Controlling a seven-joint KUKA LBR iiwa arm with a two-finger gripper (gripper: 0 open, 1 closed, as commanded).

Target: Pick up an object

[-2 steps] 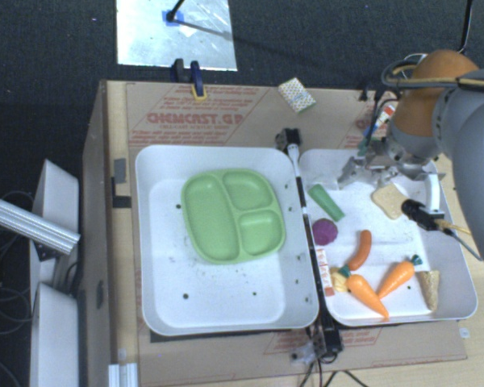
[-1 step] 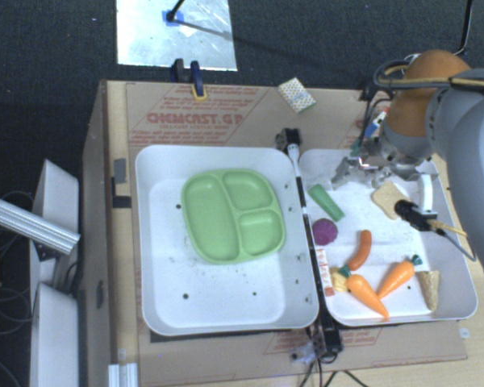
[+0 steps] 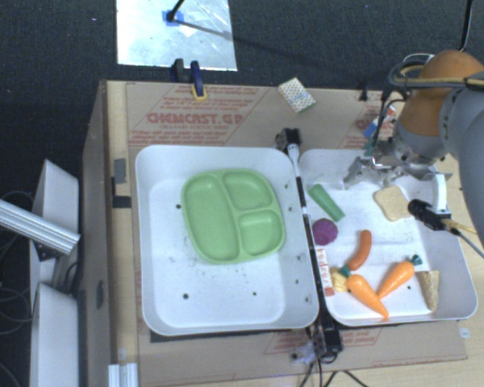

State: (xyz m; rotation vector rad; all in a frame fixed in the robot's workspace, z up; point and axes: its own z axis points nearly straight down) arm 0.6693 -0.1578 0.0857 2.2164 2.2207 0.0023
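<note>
Cardboard-topped bench point(image 3: 194, 115) bears both white bins point(image 3: 169, 297) over dark floor; gripper point(image 3: 371, 168) seemingly open, holding nothing.

Glossy plastic green tray point(image 3: 232, 214); matt white bins point(image 3: 165, 297); shiny foil sheet point(image 3: 176, 24).

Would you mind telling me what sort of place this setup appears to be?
Probably a robotics lab bench for grasping trials: a grey arm reaches over two white bins, one holding toy carrots, with cardboard sheeting beneath.

Arm point(image 3: 468, 111) cut off at right edge; claw point(image 3: 369, 168) fingers too small to judge
</note>
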